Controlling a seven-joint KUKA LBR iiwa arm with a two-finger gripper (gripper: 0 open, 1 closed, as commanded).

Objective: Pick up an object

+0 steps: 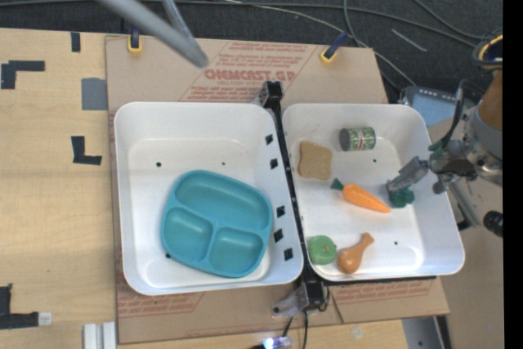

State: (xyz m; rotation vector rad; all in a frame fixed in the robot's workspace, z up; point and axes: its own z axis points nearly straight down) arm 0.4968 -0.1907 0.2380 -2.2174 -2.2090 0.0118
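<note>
The right bin holds several small objects. A green can lies at the back, with a tan bread slice to its left. An orange carrot rests in the middle. Toward the front are a green round piece and a brown drumstick shape. My gripper hangs low over the right side of this bin, just right of the carrot's thick end. A small teal object lies directly under it; I cannot tell whether they touch.
The left bin holds a teal divided plate. A black divider runs between the bins. The arm's wrist overhangs the right bin's right wall. Cables cross the dark floor behind the bench.
</note>
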